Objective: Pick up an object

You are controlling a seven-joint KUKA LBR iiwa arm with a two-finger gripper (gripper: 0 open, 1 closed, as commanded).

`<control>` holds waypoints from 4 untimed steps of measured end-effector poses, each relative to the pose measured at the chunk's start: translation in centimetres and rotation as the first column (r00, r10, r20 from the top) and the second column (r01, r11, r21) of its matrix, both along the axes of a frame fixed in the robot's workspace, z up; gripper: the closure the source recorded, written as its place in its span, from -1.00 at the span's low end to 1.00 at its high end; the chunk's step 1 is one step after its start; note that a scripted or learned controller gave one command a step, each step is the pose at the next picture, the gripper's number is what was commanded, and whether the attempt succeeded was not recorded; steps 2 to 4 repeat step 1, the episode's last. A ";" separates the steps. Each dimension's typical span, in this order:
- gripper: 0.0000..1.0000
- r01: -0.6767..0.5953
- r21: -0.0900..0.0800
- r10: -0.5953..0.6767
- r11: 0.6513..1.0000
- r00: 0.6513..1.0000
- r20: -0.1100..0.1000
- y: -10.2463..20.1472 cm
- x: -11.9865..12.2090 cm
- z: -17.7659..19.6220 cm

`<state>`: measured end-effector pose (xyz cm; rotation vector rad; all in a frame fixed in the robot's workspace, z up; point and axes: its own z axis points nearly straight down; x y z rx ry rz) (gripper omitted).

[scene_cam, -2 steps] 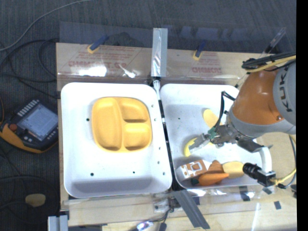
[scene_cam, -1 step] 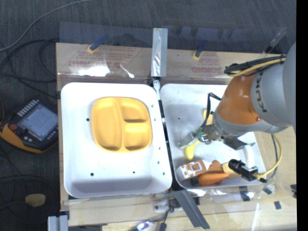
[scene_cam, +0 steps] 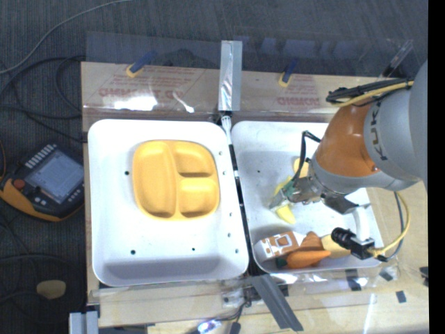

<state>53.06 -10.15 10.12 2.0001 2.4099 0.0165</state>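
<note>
The gripper (scene_cam: 290, 195) is low in the right bin (scene_cam: 259, 152), right by a yellow toy (scene_cam: 286, 212); I cannot tell what it has; a yellow tray (scene_cam: 175, 179) sits in the left bin (scene_cam: 111, 186).

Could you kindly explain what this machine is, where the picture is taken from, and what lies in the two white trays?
The single camera sits above the bench, looking down at a slant. The grey robot arm with an orange band reaches in from the right; its tool hangs low in the right-hand shallow white bin, among yellow-green pieces. Whether it grips anything I cannot tell. Near that bin's front edge lie an orange carrot-shaped toy and a small white-and-brown carton. The left-hand white bin holds a yellow plastic divided tray.
</note>
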 end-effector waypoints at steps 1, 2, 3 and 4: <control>1.00 0.113 -0.004 -0.113 0.994 0.993 -0.016 5.9 5.6 8.2; 1.00 0.113 -0.004 -0.113 0.994 0.993 -0.016 5.9 5.6 8.2; 1.00 0.113 -0.004 -0.113 0.994 0.993 -0.016 5.9 5.6 8.2; 1.00 0.113 -0.004 -0.113 0.994 0.993 -0.016 5.9 5.6 8.2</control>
